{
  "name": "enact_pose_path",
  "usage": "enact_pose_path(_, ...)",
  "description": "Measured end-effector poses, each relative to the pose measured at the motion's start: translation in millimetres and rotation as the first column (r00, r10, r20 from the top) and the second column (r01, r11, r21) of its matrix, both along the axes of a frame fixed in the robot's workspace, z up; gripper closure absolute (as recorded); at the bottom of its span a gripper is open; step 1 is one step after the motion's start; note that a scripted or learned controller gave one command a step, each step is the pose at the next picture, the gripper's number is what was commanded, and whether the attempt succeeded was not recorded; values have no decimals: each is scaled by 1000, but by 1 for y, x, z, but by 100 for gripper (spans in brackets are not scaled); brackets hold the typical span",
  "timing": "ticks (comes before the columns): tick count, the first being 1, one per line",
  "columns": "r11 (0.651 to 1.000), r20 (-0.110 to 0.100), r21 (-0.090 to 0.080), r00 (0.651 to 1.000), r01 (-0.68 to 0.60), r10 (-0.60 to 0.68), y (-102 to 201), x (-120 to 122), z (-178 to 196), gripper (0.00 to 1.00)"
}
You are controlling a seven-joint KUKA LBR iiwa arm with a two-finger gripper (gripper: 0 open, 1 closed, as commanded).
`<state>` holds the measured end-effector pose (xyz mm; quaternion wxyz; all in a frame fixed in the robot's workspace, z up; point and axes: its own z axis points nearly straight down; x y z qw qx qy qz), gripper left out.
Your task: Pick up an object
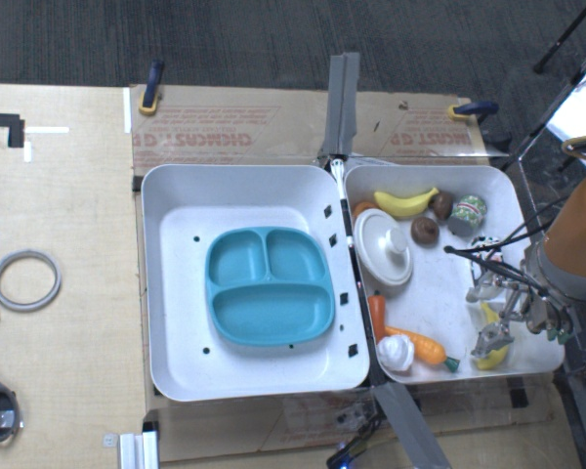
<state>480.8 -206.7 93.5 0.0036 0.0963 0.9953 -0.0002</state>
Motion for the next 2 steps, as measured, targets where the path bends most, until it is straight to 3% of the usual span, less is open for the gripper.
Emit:
enact_pose_path(1,999,-4,0,999,-51,51,-14,15,-1,0)
enact_pose_path(2,999,0,-2,999,-55,55,-13,17,9,100)
